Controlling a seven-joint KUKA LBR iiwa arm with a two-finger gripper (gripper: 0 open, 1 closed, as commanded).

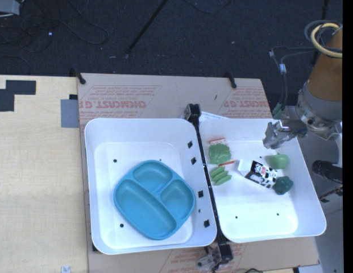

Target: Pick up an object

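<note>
The right bin (pixel 261 220) holds several small items. A green leafy toy (pixel 219 152) and a green pea pod (pixel 220 176) lie near its left wall. A black-and-white carton (pixel 259 173) lies in the middle, with a light green piece (pixel 278 161) and a dark green piece (pixel 282 185) to its right. My gripper (pixel 274 137) hangs over the bin's far right part, just above and left of the light green piece. Nothing shows between its fingers.
The left bin (pixel 102 147) holds a blue divided plate (pixel 154 199). A black divider (pixel 202 175) runs between the two bins. Cardboard (pixel 136 98) lies under both bins, on a pale wooden bench (pixel 34 181). Cables cross the dark floor behind.
</note>
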